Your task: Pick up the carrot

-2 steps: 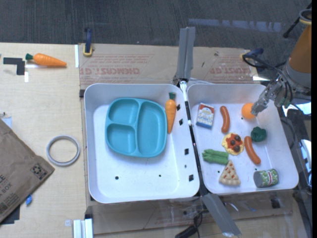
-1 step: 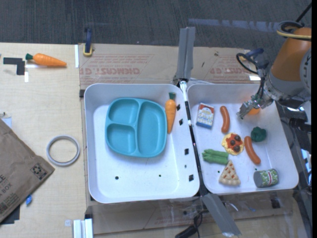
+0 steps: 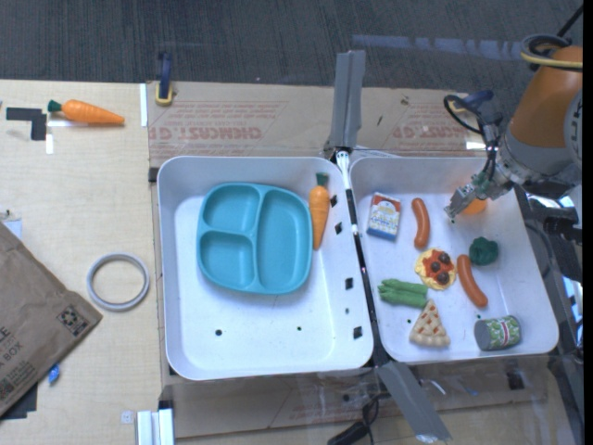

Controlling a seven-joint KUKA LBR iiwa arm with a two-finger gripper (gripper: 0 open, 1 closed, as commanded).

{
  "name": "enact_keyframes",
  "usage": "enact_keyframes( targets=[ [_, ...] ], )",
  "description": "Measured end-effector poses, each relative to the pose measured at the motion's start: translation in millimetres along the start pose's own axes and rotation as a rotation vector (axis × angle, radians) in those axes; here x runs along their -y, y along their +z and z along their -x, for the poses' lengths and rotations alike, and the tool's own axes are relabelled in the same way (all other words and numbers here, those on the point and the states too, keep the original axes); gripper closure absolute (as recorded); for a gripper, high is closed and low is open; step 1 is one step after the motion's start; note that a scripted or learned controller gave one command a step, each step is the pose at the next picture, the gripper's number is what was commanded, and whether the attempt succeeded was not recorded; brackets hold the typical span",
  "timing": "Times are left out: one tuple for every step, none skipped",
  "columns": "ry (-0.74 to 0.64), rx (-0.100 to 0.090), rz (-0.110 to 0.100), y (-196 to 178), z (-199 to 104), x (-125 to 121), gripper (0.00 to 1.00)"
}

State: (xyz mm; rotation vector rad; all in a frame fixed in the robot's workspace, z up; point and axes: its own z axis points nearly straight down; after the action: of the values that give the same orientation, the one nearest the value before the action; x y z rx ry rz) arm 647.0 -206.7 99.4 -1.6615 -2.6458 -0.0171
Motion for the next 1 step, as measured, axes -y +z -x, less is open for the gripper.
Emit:
enact_keyframes(
  targets=[
    [0.212,-0.003,0.006,6.9,-1.3,-2.9,1.0]
  ],
)
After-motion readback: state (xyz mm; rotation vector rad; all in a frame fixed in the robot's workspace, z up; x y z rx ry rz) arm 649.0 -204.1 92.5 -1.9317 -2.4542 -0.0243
